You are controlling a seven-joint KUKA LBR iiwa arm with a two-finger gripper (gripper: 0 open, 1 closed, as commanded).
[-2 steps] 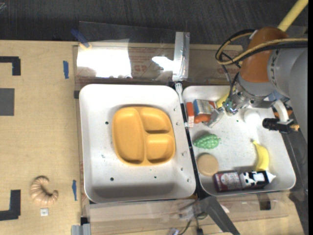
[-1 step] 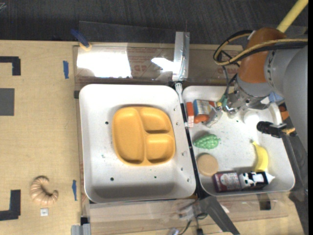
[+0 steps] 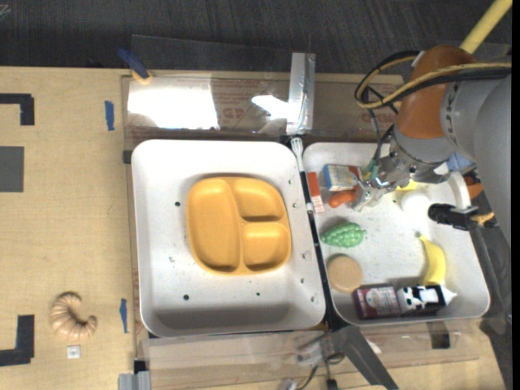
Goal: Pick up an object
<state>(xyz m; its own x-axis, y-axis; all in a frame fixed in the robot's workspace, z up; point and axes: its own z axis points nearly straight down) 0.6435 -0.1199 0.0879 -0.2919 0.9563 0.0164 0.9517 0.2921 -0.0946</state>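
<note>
Croissant [image 3: 73, 315]: lies on the counter [image 3: 57, 218] at far left, well apart from both bins, out of my way.

Left bin [image 3: 154, 185]: holds a yellow tray [image 3: 238, 223] with three compartments, lying flat near the middle.

Right bin [image 3: 467, 299]: this is where my choices lie, and I reach in from the right over its upper part.

Carton [image 3: 335, 175]: a small orange-and-white box near the bin's upper left corner, just beside my gripper. I judge it light and stiff, with flat faces that suit a pinch across the narrow side.

Carrot [image 3: 342, 201]: a small orange piece just below the carton, touching or nearly so. Probably light, rounded, apt to roll.

Green toy [image 3: 343, 235]: bumpy, lying loose below the carrot. Likely soft with good grip.

Disc [image 3: 344, 273]: tan, flat, low to the floor, so hard to get under.

Bottle [image 3: 400, 300]: dark, lying on its side along the bin's lower edge. Likely the heaviest, smooth and slippery; I would take it across the body.

Gripper [image 3: 375, 182]: low over the bin, just right of the carton. I cannot tell how it is set, and I see nothing in it.

Banana [image 3: 434, 260]: yellow, curved, near the right wall. Light, best pinched across its middle.
</note>
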